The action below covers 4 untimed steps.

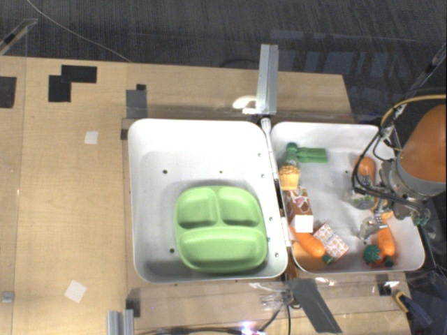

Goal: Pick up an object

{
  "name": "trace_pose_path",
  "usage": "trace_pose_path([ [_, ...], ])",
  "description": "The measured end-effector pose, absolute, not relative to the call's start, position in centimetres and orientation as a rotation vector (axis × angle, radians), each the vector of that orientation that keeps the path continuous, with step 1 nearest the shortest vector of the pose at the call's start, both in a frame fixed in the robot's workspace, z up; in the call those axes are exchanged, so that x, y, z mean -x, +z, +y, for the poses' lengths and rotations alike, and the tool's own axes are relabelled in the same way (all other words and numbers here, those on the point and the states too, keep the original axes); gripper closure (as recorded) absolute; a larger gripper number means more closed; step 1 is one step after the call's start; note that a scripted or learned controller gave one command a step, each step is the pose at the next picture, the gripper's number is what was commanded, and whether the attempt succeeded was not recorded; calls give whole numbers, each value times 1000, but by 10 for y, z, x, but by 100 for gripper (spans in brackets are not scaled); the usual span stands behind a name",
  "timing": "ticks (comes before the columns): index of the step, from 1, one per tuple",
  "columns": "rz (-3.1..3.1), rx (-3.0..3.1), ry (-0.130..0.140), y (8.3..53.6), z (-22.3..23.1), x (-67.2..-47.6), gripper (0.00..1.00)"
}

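Note:
My gripper [372, 223] hangs low over the right side of the right bin [328, 137], under the arm's orange band [424, 147]. Just below it lies an orange carrot-like toy [385, 243] with a red and green piece [374, 257] at its end. A small orange object [365, 166] sits just left of the wrist. Along the bin's left side lie a green toy [304, 154], a yellow-orange item [289, 175], a brown box [299, 202], a white cube [304, 223], an orange carrot [309, 245] and a patterned box [334, 242].
The left bin [150, 152] holds a green divided plate [221, 227]. A metal post [267, 79] stands behind the wall between the two bins. Cables [383, 135] loop off the wrist over the right bin's far right corner.

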<state>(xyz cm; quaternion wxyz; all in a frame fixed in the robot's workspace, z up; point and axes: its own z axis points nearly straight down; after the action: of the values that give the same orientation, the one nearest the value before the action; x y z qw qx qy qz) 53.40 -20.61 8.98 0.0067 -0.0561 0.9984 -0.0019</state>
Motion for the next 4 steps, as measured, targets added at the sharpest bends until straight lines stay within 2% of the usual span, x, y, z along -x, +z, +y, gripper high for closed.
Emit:
trace_pose_path([
  [1,3116,277,-4,88,-201,-605,0],
  [2,3113,312,-6,90,-206,-547,0],
  [3,3102,399,-8,89,-206,-575,0],
  [4,3098,429,-7,90,-206,-550,0],
])
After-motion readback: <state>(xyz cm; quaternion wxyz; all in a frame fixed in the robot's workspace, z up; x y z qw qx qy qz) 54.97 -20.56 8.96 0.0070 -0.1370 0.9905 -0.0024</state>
